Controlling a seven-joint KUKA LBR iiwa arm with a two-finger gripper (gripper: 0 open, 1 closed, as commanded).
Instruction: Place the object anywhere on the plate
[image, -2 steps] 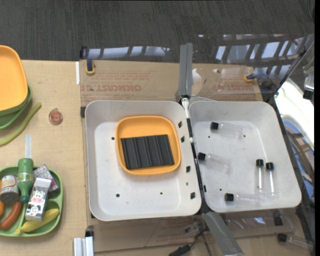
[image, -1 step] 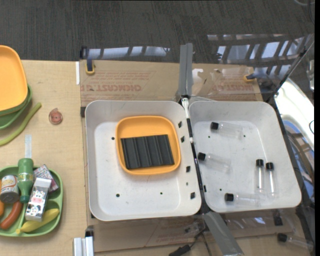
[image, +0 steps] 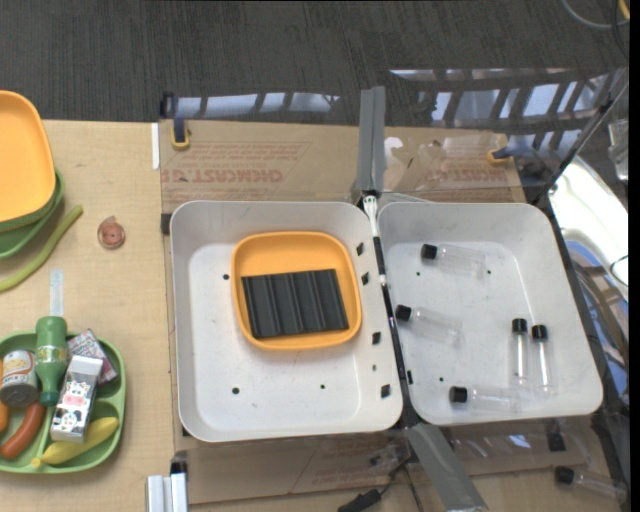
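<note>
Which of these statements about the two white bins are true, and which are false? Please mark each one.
1. The orange plate is in the left bin. True.
2. A dark ridged mat lies on the plate. True.
3. The clear vials with black caps are in the left bin. False: all of them lie in the right bin.
4. One vial already rests on the plate. False: the plate carries the mat alone.
5. Two vials lie close together near the right bin's right side. True.
</note>
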